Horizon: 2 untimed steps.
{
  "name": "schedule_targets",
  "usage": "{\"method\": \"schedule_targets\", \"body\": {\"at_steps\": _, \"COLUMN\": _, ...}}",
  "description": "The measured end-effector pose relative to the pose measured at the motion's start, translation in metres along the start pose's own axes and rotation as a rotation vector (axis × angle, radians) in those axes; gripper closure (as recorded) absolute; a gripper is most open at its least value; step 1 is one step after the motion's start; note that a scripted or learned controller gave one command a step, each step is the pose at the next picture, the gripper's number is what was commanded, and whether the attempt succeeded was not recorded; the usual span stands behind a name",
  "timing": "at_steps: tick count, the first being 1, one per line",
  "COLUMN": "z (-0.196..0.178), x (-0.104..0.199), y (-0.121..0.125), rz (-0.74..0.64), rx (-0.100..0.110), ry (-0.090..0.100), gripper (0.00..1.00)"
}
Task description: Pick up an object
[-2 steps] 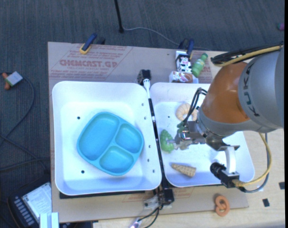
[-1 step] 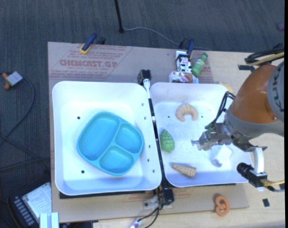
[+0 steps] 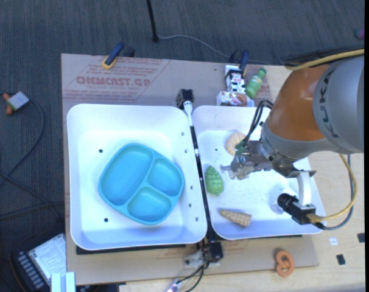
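Note:
My gripper [image 3: 236,168] hangs low over the middle of the right bin [image 3: 257,230], reached in from the right. A green bumpy toy [image 3: 214,180] lies just left of and below the fingertips, close to them but apart. A tan round object [image 3: 234,141] sits just above the gripper, partly hidden by the wrist. A tan ice cream cone [image 3: 235,216] lies near the bin's front wall. Nothing shows between the fingers.
The left bin [image 3: 87,126] holds a blue divided plate [image 3: 142,183]. A black divider [image 3: 193,157] runs between the bins. A small green bottle [image 3: 254,84] and a printed box [image 3: 234,90] stand behind the right bin. An orange ring [image 3: 284,262] lies on the bench in front.

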State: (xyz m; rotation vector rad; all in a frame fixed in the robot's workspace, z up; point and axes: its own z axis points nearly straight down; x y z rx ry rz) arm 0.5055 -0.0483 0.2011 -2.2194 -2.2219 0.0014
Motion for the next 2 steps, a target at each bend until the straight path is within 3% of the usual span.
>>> {"method": "schedule_targets", "body": {"at_steps": 1, "z": -0.004, "x": 0.004, "y": 0.003, "rz": 0.001, "rx": 0.000, "ry": 0.000, "gripper": 1.00}}
{"method": "schedule_targets", "body": {"at_steps": 2, "z": -0.010, "x": 0.004, "y": -0.018, "rz": 0.003, "rx": 0.000, "ry": -0.001, "gripper": 1.00}}
